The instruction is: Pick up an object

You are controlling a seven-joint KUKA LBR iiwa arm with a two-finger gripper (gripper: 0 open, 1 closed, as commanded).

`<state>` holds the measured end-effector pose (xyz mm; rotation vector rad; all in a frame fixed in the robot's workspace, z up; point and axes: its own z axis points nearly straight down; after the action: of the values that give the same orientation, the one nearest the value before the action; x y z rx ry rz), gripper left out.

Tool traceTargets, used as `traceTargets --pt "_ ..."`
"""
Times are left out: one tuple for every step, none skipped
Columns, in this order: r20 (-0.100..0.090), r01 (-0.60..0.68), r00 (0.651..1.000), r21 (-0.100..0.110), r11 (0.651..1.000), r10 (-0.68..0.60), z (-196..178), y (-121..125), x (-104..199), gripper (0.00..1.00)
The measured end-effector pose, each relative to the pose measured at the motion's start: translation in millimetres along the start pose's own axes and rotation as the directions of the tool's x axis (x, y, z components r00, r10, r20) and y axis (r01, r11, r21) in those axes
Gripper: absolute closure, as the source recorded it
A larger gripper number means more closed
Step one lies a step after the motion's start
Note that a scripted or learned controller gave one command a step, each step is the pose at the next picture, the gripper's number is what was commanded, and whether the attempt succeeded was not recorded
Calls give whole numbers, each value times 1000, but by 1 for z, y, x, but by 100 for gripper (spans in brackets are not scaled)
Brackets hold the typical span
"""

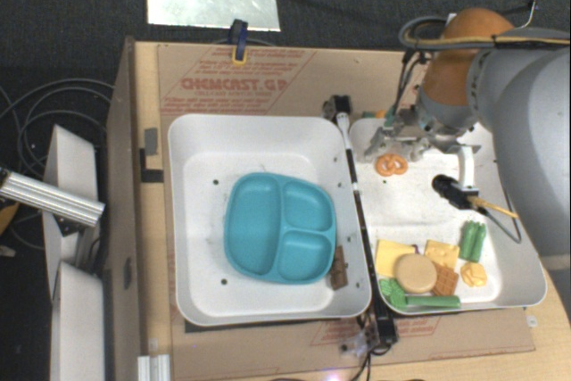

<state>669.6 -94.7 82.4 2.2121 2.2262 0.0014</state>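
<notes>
- Camera view, right bin (513, 277): jaws (393, 149) low at its far end, arm reaching in from the right; how far they stand apart cannot be told
- Pretzel (391, 164): small orange toy piece, just below the jaws, on the bin floor; whether touched, unclear
- Handling, judged: light, stiff plastic, smooth and a little slippery, not fragile; open loops give edges to pinch, best across the narrow middle
- Toy food heap (426, 274): well apart, nearer the camera
- Left bin (192, 147): holds a teal divided plate (278, 227), far to the jaws' left
</notes>
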Motion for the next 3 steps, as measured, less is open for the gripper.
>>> traceTargets --pt "0 0 1000 1 1000 0 -2 0 6 0" --pt "-1 -6 1000 2 1000 6 -2 -9 -5 0" --pt "-2 -1 1000 -1 1000 1 -3 0 8 0"
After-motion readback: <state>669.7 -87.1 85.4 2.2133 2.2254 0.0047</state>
